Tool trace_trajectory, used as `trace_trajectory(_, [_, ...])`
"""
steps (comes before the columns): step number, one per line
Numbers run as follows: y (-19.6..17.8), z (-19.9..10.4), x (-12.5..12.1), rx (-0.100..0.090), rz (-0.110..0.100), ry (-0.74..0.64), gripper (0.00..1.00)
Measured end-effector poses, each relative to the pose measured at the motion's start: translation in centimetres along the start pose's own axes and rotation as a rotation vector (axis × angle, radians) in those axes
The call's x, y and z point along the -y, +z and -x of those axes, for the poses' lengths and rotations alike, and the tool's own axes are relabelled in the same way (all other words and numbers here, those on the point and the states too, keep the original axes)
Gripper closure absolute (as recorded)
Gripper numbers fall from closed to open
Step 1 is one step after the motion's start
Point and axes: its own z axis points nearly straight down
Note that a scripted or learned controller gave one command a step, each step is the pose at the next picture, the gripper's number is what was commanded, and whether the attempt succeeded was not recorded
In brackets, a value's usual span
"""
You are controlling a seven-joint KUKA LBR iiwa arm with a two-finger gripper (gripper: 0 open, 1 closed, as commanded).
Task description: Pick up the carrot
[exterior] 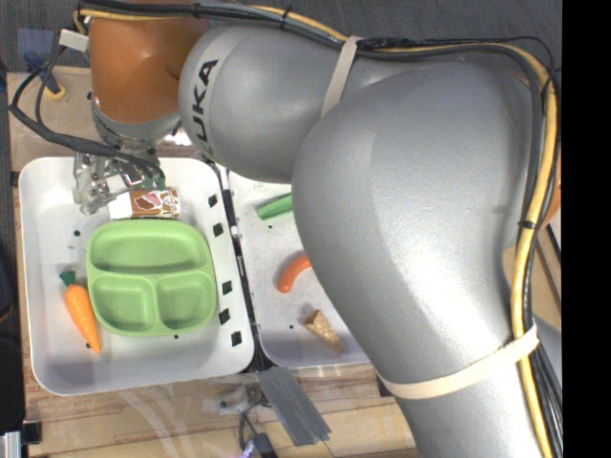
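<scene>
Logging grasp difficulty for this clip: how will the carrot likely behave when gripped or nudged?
The carrot looks like a rigid, smooth toy, so probably light and somewhat slippery. Its tapered round body may roll or pivot. It lies between the green plate and the bin wall, limiting finger room.

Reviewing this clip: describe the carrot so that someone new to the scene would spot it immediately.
Start at the left white bin, the one holding the green three-compartment plastic plate. The orange toy carrot with a green top lies on the bin floor just left of that plate, tip toward the near edge. Unlike the orange sausage-shaped piece in the right bin, it tapers to a point and has a leafy green cap.
</scene>
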Motion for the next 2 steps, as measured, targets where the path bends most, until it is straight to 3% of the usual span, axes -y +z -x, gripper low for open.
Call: trace_trajectory(2, [-2.4,0.3,-0.2,0.014,-0.001,-0.008,1.00])
